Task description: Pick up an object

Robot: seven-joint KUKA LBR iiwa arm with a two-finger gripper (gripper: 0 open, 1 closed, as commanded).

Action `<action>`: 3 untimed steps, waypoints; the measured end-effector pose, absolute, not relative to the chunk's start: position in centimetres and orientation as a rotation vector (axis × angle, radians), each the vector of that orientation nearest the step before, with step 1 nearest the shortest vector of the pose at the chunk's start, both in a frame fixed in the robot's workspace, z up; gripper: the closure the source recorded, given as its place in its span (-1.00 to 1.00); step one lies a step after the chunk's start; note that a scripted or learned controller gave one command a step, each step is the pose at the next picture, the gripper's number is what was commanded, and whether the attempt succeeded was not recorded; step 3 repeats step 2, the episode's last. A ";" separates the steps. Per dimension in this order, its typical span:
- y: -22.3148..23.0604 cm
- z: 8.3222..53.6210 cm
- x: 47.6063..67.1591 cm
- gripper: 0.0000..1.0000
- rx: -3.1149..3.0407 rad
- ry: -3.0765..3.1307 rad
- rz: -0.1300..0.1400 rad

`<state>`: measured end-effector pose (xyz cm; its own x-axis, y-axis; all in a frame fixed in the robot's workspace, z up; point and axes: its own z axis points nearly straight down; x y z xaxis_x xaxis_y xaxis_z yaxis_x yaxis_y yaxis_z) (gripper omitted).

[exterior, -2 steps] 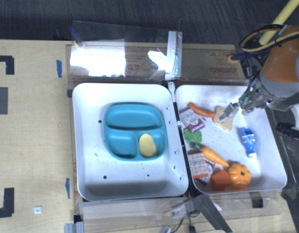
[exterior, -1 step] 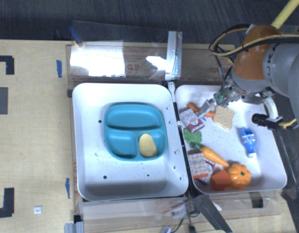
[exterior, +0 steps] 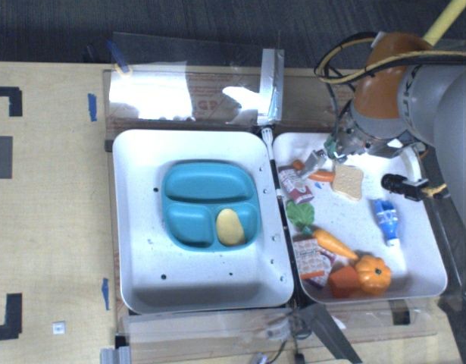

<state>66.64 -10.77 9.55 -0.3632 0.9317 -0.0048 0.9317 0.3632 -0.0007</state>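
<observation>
My gripper (exterior: pixel 323 158) hangs low over the back left part of the right bin (exterior: pixel 428 258), coming down from the grey wrist with the orange band. Just below it lie a small orange piece (exterior: pixel 322 177) and a red-and-white packet (exterior: pixel 295 183). A slice of bread (exterior: pixel 348 182) lies to the gripper's right. Further forward are a green leafy piece (exterior: pixel 300 214), a carrot (exterior: pixel 335 243), a blue tube (exterior: pixel 386 220), an orange pumpkin (exterior: pixel 371 274) and a red fruit (exterior: pixel 342 281). I see nothing held in the gripper.
The left bin (exterior: pixel 134 203) holds a blue divided plate (exterior: pixel 210 184) with a yellow lemon-like fruit (exterior: pixel 229 227) in its front right compartment. Another packet (exterior: pixel 310 260) lies by the right bin's left wall. A clear panel (exterior: pixel 187 89) stands behind the bins.
</observation>
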 end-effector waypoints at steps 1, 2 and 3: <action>-10.5 10.5 66.5 1.00 1.771 2.606 -0.007; -6.8 21.6 66.9 1.00 1.994 2.417 0.010; -6.8 21.6 66.9 1.00 1.994 2.417 0.010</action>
